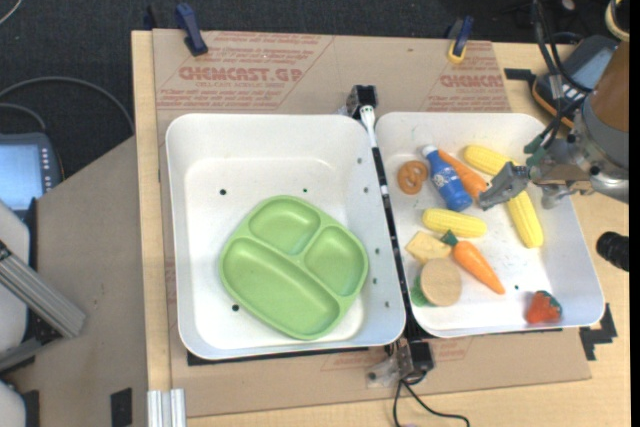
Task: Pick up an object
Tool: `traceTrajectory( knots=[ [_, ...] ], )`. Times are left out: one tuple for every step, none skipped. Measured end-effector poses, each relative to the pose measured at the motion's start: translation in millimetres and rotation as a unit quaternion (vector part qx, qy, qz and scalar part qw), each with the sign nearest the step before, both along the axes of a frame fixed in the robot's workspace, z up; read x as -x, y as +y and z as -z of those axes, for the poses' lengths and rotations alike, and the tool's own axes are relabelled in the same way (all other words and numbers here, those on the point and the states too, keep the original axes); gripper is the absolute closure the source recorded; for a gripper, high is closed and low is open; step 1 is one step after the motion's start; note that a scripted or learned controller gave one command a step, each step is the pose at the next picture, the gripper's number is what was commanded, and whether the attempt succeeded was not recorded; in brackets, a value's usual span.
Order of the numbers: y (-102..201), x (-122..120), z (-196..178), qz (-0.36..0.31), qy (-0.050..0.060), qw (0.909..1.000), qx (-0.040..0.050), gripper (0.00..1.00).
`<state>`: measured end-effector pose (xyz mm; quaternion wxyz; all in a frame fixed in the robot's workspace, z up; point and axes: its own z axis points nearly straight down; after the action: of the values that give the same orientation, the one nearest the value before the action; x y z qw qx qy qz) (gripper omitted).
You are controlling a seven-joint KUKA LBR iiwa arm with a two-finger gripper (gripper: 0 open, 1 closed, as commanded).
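The right bin holds several toy foods. Among them are a blue bottle, a yellow corn cob, a second cob, a yellow piece, a carrot and a brown round piece. My gripper hangs over the bin's upper right, open. One grey finger points toward the bottle and the other finger sits right of the corn cob. The cob lies just below the gap, and nothing is held.
A green divided plate lies in the left bin. In the right bin's front lie a cheese wedge, a tan round piece and a red strawberry. Blue clamps grip the board's far edge.
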<state>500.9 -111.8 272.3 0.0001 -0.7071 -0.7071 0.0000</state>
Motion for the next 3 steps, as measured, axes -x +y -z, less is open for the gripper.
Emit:
traceTrajectory(
  knots=[
    [-54, 24, 194, 0.003, 0.002, 1.0000, 0.0000, 0.00],
    [-8, -55, 187, -0.004, -0.003, 1.0000, 0.0004, 0.00],
    [-12, -51, 178, 0.000, -0.002, 1.0000, 0.0008, 1.00]
  ],
)
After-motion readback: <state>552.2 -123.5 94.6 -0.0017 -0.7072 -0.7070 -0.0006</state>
